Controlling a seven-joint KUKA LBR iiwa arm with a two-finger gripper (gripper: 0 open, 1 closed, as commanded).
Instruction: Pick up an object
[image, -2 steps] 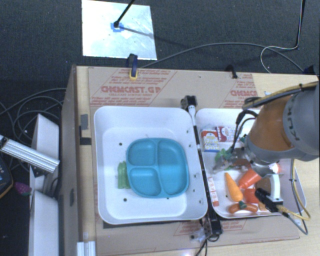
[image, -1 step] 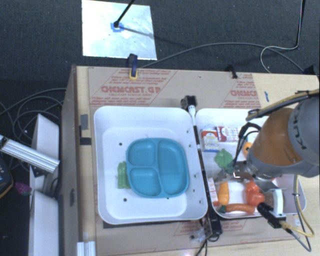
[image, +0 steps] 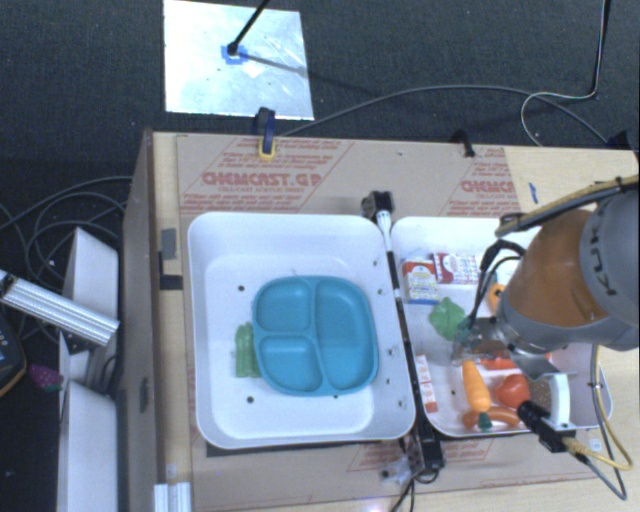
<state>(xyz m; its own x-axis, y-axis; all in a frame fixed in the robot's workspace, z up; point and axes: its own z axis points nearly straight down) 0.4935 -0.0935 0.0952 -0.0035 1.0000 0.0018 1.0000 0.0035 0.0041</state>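
Carrot lengthwise up-down (greens nearest).

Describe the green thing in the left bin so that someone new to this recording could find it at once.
Start at the left shallow white bin, the one that holds the blue sectioned plastic plate. Look along that plate's left edge: the small light green oblong piece lies there on the bin floor, right against the plate. It is the sole green item in that bin, and far smaller than the plate.

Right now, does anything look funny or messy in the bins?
A little. A green thing sits wedged beside the blue divided plate in the left bin. The other toys crowd together under the arm.
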